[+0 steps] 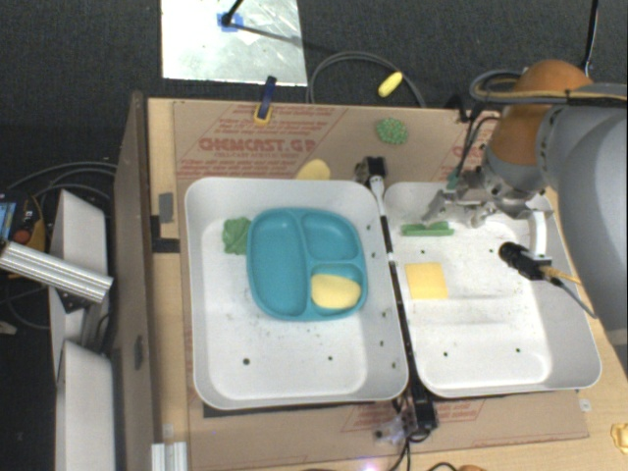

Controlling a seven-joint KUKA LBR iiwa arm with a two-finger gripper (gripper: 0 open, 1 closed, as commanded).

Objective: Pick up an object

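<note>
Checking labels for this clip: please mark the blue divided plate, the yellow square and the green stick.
blue divided plate (280,268): camera view, its large left compartment.
yellow square (427,281): camera view, middle of its top face.
green stick (427,230): camera view, mid-length.

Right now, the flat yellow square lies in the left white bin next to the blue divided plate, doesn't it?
Not quite. The camera view shows the flat yellow square in the right white bin. The blue divided plate sits in the left white bin, holding a rounded yellow piece.
</note>
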